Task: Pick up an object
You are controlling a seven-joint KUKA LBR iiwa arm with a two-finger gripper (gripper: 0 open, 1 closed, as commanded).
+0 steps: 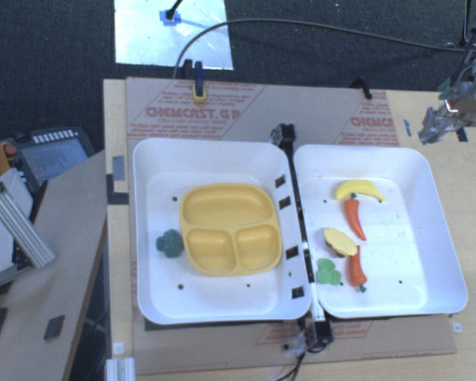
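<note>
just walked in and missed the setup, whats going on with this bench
A robot arm is set to pick up an object from two white bins. Its hand sits at the far right, above and outside the right bin, holding nothing visible. That bin contains a toy banana, two toy carrots, a yellow slice-shaped piece and a green leafy piece. The left bin has a yellow divided tray and a toy broccoli beside it.

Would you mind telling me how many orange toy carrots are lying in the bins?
2, both in the right white bin: one orange plastic carrot just below the yellow toy banana, the other nearer the front edge, beside the green leafy piece. None appears hidden.
</note>
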